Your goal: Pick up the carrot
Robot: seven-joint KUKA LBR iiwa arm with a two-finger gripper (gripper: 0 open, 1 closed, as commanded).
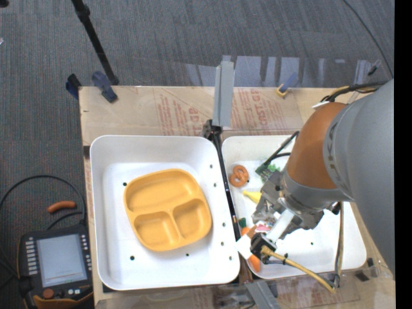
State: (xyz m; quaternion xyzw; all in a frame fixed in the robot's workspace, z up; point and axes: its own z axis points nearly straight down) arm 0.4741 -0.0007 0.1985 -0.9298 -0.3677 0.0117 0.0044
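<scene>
An orange piece that looks like the carrot (255,262) pokes out at the front left corner of the right bin (351,253), largely hidden by the wrist above it. My gripper (264,223) hangs low over the left part of that bin, just behind the orange piece, pointing down and to the left. The bulky grey and orange arm covers most of the bin's right half. A small orange and green bit (243,226) lies against the bin's left wall, right beside the gripper.
In the right bin lie an orange pretzel-shaped toy (239,176), a yellow piece (252,196) and a green item (268,168) behind the gripper. The left bin (106,172) holds a yellow divided plate (167,208).
</scene>
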